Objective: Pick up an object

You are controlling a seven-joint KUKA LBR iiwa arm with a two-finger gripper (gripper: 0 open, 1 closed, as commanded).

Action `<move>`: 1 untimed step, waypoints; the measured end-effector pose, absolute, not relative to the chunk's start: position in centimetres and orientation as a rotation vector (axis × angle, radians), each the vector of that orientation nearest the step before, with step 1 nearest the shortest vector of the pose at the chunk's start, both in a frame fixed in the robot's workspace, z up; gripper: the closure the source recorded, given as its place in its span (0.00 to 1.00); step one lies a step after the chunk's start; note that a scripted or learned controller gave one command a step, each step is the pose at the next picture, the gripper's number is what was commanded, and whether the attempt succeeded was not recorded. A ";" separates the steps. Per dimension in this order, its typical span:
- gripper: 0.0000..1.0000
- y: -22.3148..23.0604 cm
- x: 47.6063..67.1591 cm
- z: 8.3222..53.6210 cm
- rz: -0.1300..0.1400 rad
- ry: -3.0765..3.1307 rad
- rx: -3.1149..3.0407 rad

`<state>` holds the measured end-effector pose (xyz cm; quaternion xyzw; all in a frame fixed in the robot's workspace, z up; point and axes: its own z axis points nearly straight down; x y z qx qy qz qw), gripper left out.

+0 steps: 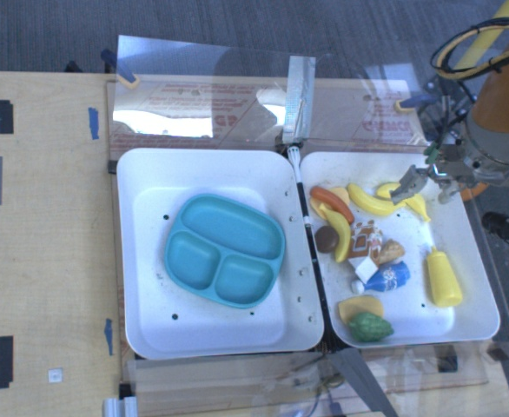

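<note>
2 white bins sit on the surface, and the claw (408,187), its state impossible to tell, hovers at the right bin's (473,320) far edge near a banana (370,201), suggesting the approach step; next it must descend and close.

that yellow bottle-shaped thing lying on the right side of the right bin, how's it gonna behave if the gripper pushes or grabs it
The yellow bottle lies on its side on bare bin floor, apart from the other items, so a sideways push would probably roll it. Its rounded, smooth-looking body may slip between fingers unless gripped across the middle. It looks like a toy, so probably light and rigid.
</note>
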<state>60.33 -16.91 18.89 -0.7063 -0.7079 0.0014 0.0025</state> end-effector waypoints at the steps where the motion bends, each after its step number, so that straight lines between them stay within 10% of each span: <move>1: 0.00 -11.6 66.9 8.9 -0.005 -2.421 -2.009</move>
